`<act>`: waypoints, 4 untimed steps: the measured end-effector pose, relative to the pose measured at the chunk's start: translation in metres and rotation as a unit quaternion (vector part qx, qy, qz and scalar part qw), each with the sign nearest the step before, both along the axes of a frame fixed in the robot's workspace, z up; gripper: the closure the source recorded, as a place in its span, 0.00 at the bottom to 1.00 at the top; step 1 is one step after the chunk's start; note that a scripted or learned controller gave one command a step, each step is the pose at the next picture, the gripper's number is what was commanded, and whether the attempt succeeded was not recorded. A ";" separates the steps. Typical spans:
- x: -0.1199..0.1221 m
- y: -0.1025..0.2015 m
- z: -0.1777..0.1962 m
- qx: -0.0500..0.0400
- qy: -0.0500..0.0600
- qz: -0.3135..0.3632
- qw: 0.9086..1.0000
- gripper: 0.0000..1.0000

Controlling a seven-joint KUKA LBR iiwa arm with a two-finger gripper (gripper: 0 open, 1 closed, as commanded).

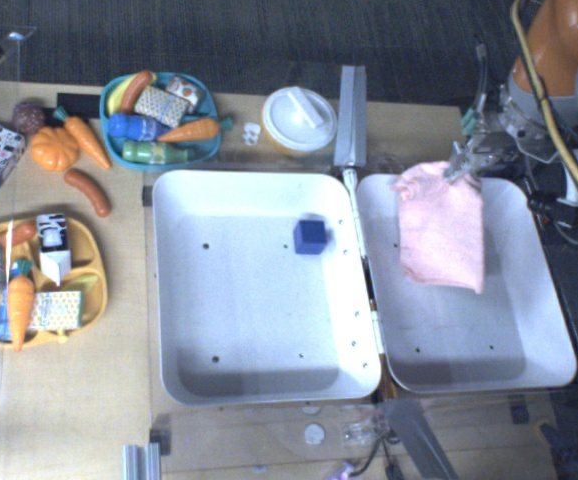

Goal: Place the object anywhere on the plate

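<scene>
In the right bin (529, 358), toward its far edge, a soft pink cloth (441, 230) hangs in limp folds. The gripper (466, 161) pinches its far right corner between closed fingers. In the left bin (219, 358), near its far right corner, sits a small blue cube (311, 235).

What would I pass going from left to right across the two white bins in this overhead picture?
Left bin → blue block lying in it → right bin → pink cloth hanging in it → the robot's hand at the cloth's upper right corner.
</scene>
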State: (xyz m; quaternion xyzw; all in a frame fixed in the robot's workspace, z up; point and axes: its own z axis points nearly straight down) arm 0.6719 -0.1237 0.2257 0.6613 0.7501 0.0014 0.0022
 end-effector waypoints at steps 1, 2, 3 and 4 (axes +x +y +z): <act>-0.014 0.059 0.002 0.000 0.001 0.201 0.980 1.00; -0.038 0.100 0.004 -0.001 0.000 0.392 0.920 1.00; -0.054 0.143 0.012 -0.002 0.000 0.567 0.824 1.00; -0.069 0.196 0.019 -0.002 0.000 0.660 0.751 1.00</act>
